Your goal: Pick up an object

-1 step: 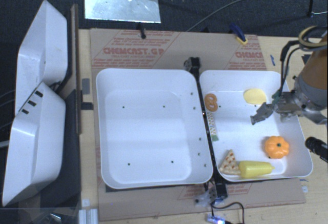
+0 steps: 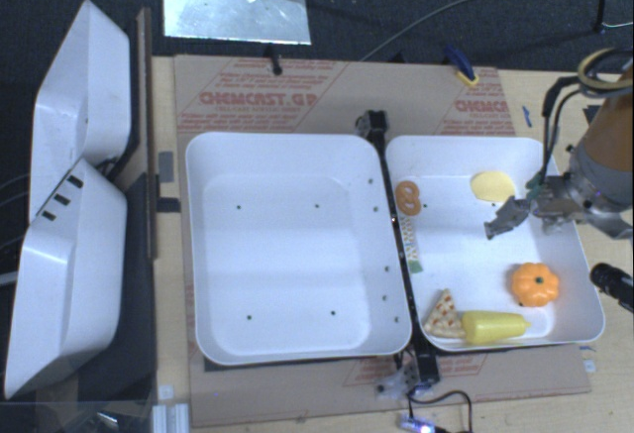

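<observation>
Though the gripper (image 2: 495, 226) hangs over the right bin (image 2: 451, 159), I cannot tell how its jaws stand. Nearest lies the pumpkin (image 2: 535, 283), by the bin's right wall: probably light, hard, slick plastic, best pinched across its round middle.

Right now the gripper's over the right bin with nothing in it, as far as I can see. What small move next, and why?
Probably a short shift toward the yellow disc, then down. The gripper sits just below it in the camera view, with no object seen between its fingers. The disc lies apart from the pretzel, so it is the closest uncluttered pick; the orange pumpkin lies farther.
</observation>
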`<state>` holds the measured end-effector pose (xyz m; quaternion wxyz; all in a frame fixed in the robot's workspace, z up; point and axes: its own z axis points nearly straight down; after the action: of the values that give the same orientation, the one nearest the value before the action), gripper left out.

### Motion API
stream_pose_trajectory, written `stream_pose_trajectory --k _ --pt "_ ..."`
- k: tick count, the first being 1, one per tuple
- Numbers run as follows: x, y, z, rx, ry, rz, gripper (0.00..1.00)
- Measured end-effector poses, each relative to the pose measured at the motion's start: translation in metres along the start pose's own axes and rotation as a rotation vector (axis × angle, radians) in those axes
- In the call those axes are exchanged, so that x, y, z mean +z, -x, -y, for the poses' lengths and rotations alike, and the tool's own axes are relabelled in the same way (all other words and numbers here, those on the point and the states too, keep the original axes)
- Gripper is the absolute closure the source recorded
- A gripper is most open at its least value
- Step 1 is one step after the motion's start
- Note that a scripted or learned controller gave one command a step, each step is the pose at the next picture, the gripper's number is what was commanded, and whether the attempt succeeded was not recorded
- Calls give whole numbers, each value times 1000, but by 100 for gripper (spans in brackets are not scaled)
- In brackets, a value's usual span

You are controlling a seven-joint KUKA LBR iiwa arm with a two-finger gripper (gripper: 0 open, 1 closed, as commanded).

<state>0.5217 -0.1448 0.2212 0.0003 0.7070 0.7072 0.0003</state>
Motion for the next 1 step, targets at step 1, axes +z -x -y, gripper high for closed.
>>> stream_pose_trajectory --k 1 --pt "61 4 4 1 -5 -1 0"
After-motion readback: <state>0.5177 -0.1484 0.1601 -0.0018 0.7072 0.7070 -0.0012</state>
